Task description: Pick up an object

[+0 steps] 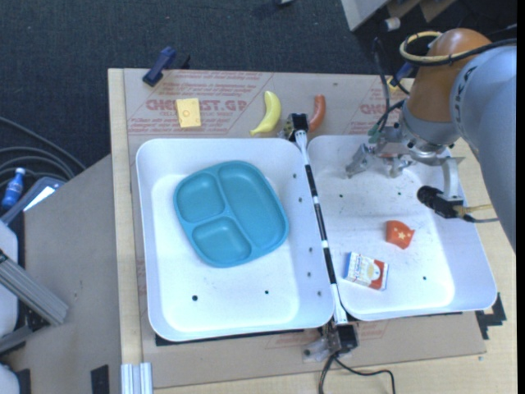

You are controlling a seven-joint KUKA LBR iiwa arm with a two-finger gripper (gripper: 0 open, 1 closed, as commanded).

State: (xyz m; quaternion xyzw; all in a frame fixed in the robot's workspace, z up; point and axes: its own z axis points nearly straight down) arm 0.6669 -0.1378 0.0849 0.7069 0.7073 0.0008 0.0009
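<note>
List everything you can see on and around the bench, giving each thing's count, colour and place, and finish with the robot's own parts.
bins: 2, white, side by side on the bench; left bin, right bin
divided plate: 1, blue, in the left bin
small red object: 1, red, in the right bin
small box: 1, red and white, right bin, near the front
banana: 1, yellow, behind the bins
sausage-shaped object: 1, orange-red, right of the banana
square tag: 1, yellow, behind the left bin
arm: 1, grey with orange band, from the right
hand: 1, grey, over the right bin's back

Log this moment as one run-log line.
gripper: above right bin, far end | held: nothing seen | red object, small carton: untouched | left bin: blue tray
</note>
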